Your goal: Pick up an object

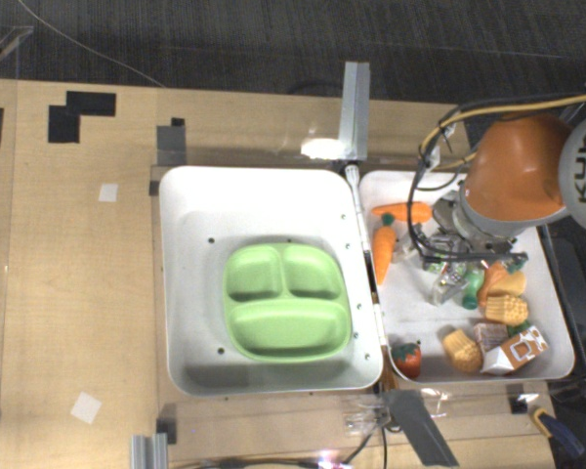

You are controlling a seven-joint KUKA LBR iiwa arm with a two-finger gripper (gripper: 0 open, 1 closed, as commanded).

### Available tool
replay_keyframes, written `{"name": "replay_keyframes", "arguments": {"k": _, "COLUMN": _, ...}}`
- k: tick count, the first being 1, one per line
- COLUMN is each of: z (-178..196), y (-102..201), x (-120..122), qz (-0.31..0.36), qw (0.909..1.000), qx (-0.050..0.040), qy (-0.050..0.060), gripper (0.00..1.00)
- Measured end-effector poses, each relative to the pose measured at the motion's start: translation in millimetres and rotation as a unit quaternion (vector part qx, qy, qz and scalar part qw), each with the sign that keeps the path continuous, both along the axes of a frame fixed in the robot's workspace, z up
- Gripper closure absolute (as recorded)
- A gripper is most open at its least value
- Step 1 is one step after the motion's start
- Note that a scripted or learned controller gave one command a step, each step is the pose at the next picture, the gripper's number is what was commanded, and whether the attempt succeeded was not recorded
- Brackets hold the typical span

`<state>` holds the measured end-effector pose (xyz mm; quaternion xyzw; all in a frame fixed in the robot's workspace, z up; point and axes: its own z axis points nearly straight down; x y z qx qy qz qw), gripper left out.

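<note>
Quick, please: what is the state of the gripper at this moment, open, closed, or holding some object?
Gripper: cannot be told. It hangs low in the right bin among the toy foods, under the orange wrist band.

Bench (68,291): two white bins side by side. Left bin (190,223): one green divided plate (286,299), lying flat. Right bin (557,345): carrot (382,249) by the dividing wall, tomato (407,359) at the near corner, corn cob (505,308), small carton (519,350). Gripper (456,274) low among these toys, beneath the arm's orange band (513,169).
</note>
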<state>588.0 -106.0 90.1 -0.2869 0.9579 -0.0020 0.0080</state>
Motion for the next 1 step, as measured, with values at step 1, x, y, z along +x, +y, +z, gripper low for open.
{"name": "replay_keyframes", "arguments": {"k": 1, "z": 1.3, "y": -23.2, "x": -34.1, "qz": -0.025, "qw": 0.9997, "qx": -0.0001, "qy": 0.003, "gripper": 0.00}}
